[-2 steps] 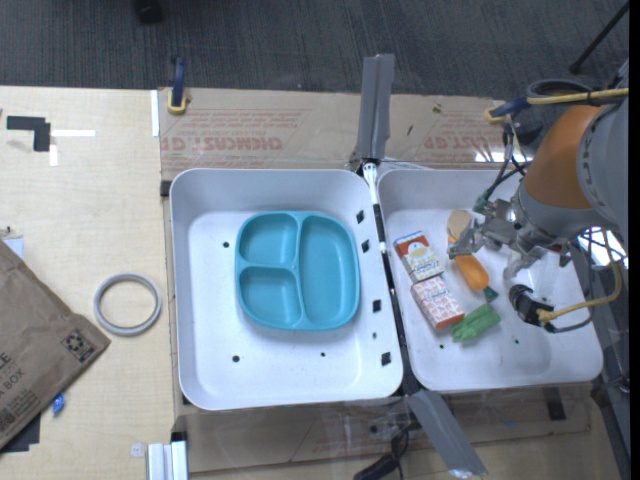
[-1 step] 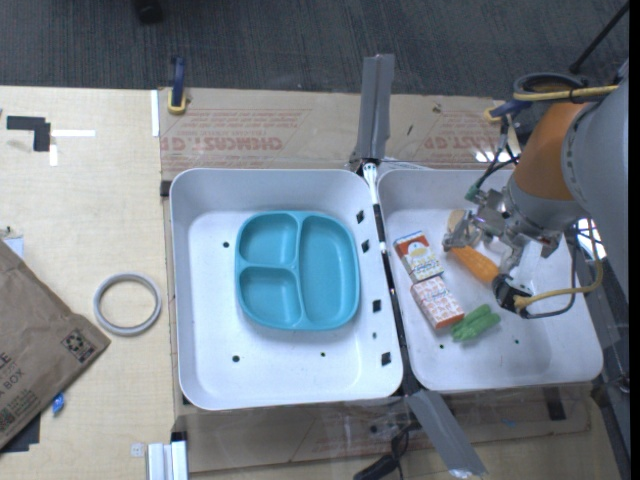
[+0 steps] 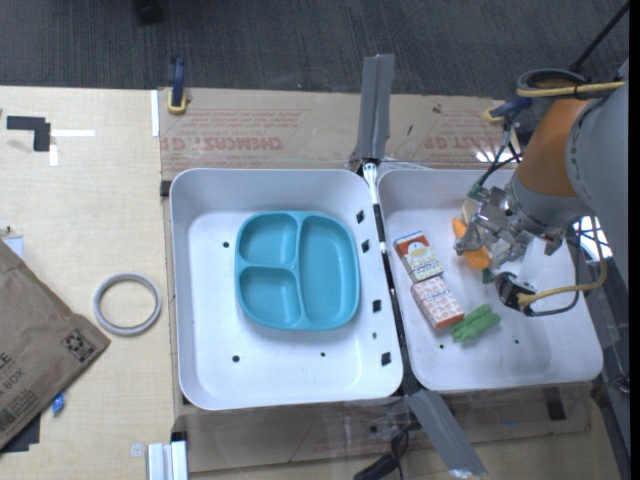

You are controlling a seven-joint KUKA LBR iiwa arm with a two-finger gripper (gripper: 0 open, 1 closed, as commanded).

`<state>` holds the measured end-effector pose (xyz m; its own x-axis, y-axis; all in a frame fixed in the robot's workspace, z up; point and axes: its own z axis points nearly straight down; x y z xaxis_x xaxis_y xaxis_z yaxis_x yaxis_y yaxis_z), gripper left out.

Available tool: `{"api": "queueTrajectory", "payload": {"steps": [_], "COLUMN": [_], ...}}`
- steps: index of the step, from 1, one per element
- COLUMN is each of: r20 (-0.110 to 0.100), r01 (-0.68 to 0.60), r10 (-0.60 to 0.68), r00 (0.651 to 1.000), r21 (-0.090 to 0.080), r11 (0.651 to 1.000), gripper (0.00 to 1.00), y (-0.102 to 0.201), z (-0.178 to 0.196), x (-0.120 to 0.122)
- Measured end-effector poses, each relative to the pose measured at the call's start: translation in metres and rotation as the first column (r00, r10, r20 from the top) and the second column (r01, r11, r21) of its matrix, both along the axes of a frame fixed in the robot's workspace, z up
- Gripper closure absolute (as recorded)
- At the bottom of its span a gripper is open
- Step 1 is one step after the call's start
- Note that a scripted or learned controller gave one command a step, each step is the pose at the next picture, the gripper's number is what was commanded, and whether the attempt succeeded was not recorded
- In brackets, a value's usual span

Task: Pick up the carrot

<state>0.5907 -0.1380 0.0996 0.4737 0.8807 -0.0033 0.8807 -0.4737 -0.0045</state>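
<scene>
The carrot [image 3: 474, 255] is an orange piece in the right bin [image 3: 560, 358], near the bin's upper middle. Most of it is covered by my gripper [image 3: 487, 238], which hangs directly over it, low in the bin. Orange shows on the gripper's left side and below it. Whether the carrot is gripped is hidden by the gripper body. The arm, with its orange band [image 3: 545, 158], reaches in from the right.
Two small printed boxes [image 3: 418, 254] [image 3: 437, 301] lie left of the carrot, and a green vegetable [image 3: 475, 323] lies below it. A blue divided plate [image 3: 300, 269] sits in the left bin [image 3: 200, 358]. A tape ring [image 3: 127, 302] and a cardboard box [image 3: 35, 348] rest on the bench at left.
</scene>
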Motion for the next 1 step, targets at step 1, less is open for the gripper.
{"api": "queueTrajectory", "payload": {"steps": [1], "r20": [0.004], "r01": [-0.076], "r10": [0.076], "r00": [0.997], "r21": [-0.001], "r11": [0.997], "gripper": [1.0], "y": [0.0709], "z": [0.1048], "x": [0.0351]}}
